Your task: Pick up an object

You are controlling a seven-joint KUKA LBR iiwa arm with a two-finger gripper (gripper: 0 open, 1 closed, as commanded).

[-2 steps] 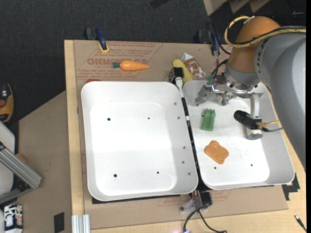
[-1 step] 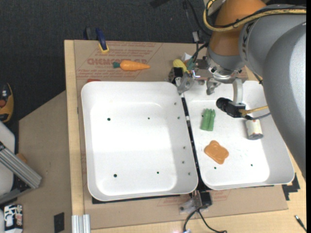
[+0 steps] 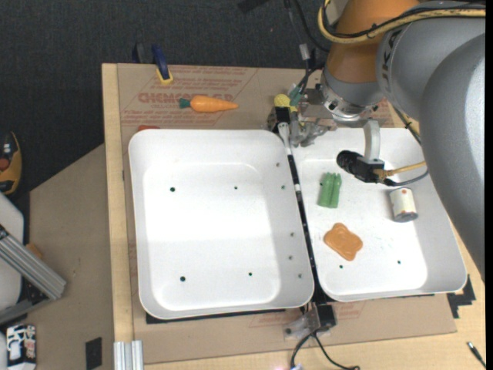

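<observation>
We judge the gripper (image 3: 302,132), over the right bin's (image 3: 431,272) far left corner, poised for the near green block (image 3: 330,190); open or closed, we cannot tell.

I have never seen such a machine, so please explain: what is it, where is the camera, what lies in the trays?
It is one robot arm, grey with an orange band, reaching in from the right. A single camera looks down from above at a slant. Its gripper hangs near the far end where two white bins meet. The right bin holds a green block, an orange piece and a white cylinder. A carrot lies on the bench beyond the left bin. I see nothing held.
</observation>
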